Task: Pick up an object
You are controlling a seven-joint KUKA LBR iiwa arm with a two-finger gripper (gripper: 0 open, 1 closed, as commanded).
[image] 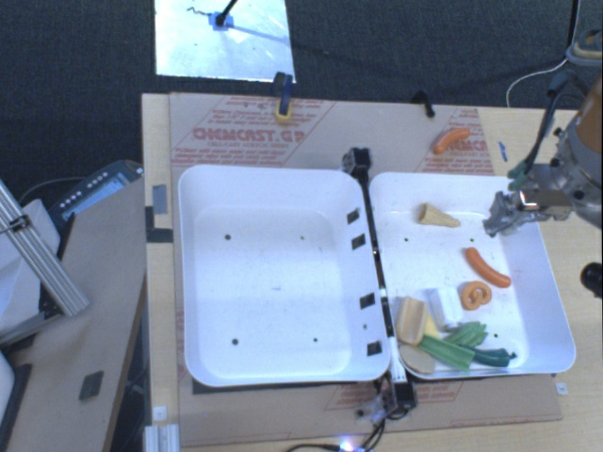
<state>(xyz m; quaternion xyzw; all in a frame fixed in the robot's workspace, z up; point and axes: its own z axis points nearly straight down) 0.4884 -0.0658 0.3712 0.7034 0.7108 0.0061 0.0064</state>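
while you look down on the pale wooden bench (113, 281), you see two glossy white bins side by side on printed cardboard (247, 125), with dark carpet (75, 55) and a shiny metal sheet (222, 24) beyond. the left bin (273, 271) is smooth plastic, and the right bin (546, 318) holds a tan wedge (437, 217), an orange sausage (487, 266), an orange ring (475, 296) and green pods (462, 347); another orange sausage shape (451, 140) lies outside on the cardboard. the gripper (497, 220) hangs over the right bin's far right side, near the wedge, and you cannot tell how its jaws stand.
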